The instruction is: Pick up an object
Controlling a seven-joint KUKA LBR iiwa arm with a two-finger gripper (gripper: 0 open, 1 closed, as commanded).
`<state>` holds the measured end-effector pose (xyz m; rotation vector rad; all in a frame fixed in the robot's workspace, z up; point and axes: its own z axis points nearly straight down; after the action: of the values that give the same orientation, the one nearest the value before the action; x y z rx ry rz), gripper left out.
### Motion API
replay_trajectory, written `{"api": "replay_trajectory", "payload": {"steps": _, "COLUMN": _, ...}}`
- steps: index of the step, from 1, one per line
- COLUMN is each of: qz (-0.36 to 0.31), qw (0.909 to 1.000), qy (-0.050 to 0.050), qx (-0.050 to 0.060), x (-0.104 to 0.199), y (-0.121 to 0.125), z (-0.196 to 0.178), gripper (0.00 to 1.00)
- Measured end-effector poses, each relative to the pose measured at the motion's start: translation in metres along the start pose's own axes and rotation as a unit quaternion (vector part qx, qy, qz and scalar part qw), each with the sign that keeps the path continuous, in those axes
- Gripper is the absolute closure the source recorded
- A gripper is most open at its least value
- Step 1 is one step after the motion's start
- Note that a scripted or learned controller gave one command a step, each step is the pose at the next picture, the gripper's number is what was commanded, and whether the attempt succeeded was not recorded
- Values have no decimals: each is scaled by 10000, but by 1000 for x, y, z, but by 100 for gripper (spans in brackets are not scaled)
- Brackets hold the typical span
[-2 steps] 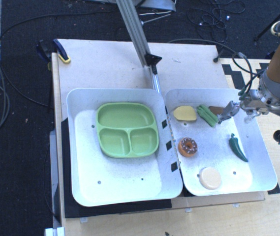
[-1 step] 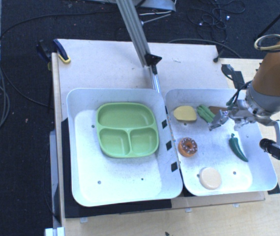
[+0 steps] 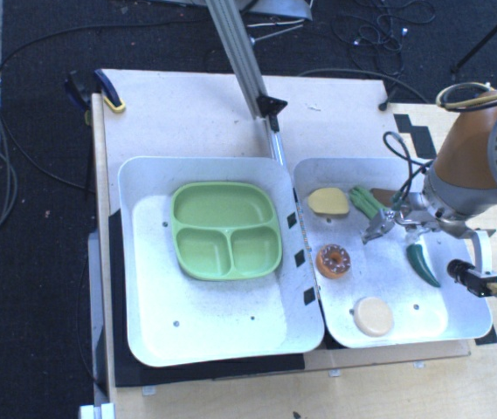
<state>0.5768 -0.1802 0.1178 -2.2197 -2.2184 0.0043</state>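
gripper (image 3: 379, 226) at center-right of frame, fingers look spread, nothing btwn them. to grab well: center over green pepper (image 3: 368, 202) just above-left, drop straight, then close.

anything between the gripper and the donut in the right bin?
Nothing visible. The gripper hangs over the right bin, and bare white floor separates it from the brown frosted donut; the yellow bun-shaped piece sits off that line.
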Motion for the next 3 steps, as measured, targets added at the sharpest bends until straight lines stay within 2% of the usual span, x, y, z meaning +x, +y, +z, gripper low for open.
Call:
{"api": "replay_trajectory", "payload": {"steps": 1, "qz": -3, "qw": 10000, "qy": -11, "qx": -30, "x": 0, "y": 1, "z": 26, "gripper": 0}}
{"api": "replay_trajectory", "payload": {"steps": 2, "qz": -1, "qw": 10000, "qy": -20, "qx": -51, "x": 0, "y": 2, "z": 13, "gripper": 100}}
{"api": "replay_trajectory", "payload": {"steps": 3, "qz": 4, "qw": 10000, "qy": -13, "qx": -49, "x": -4, "y": -5, "z": -45, "gripper": 100}}
